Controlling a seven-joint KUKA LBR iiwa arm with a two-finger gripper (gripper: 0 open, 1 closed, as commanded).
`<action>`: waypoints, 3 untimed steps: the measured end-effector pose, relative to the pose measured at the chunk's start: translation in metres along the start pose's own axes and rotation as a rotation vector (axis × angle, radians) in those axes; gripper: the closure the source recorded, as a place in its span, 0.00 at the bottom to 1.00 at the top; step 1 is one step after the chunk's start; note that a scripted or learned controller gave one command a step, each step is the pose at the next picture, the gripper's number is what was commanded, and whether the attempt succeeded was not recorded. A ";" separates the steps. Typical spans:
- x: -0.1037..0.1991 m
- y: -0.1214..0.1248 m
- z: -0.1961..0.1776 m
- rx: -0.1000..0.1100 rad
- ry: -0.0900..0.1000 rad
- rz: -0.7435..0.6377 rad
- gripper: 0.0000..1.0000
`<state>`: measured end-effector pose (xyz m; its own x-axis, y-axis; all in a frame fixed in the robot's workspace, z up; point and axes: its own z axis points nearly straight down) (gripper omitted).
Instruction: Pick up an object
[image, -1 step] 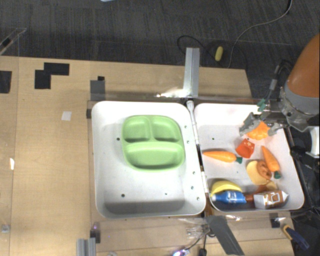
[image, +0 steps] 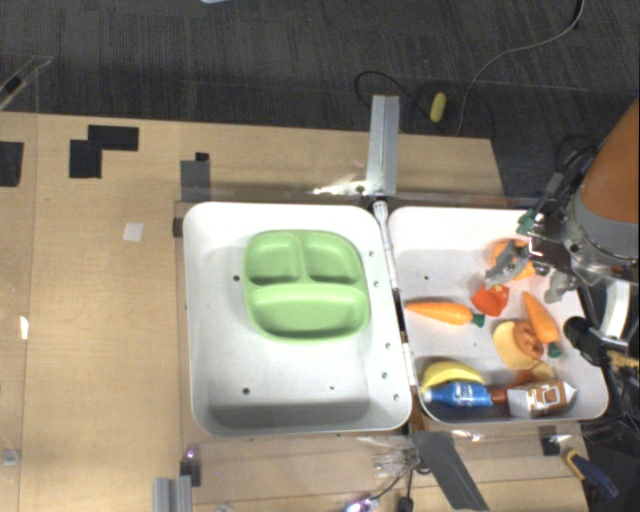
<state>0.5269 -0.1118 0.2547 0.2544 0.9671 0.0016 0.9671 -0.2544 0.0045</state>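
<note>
Crosswise in the right bin (image: 430, 235), the carrot (image: 440, 312) points left; gripper (image: 512, 262) state unclear.

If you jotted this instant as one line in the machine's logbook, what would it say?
stage: reaching | pincer: over right bin, above small red piece | nearby: carrot | left bin: green divided plate

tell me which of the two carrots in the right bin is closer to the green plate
The carrot lying flat along the right bin's left side, its green tip pointing right. The other carrot lies tilted, farther right, by the yellow fruit piece.
</note>
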 end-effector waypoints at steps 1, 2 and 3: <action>0.060 0.012 0.032 0.002 0.000 0.083 0.00; 0.009 0.026 0.103 0.001 0.000 -0.114 0.00; -0.034 0.071 0.165 -0.010 -0.003 -0.302 0.00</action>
<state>0.5877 -0.1627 0.0902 -0.0442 0.9990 -0.0046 0.9989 0.0442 0.0143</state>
